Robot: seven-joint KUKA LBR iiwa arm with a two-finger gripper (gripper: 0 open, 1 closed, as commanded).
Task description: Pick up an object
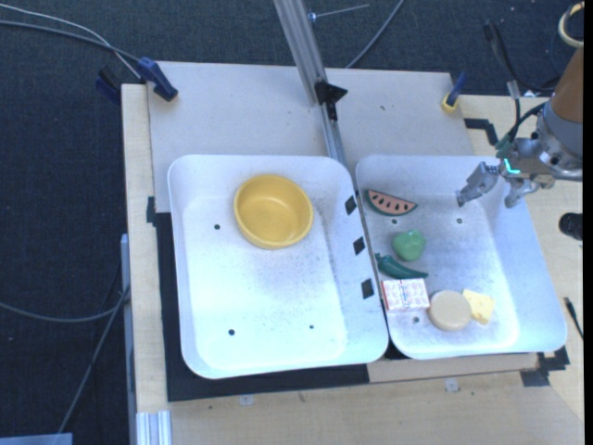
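Here we see the gripper (494, 185) hanging over the upper right corner of the right bin (519, 276), its two fingers (474, 184) spread apart with nothing between them, though we cannot quite tell how high above the bin floor they hang. Well apart from it, along that bin's left side, lie a watermelon slice (390, 202), a green ball (408, 245), a dark green pepper (400, 267), a red-and-white box (405, 295), a tan disc (450, 311) and a yellow piece (480, 306) just beside the disc. We find a yellow bowl (272, 210) in the left bin (269, 332), both bins resting on the surface (232, 100).
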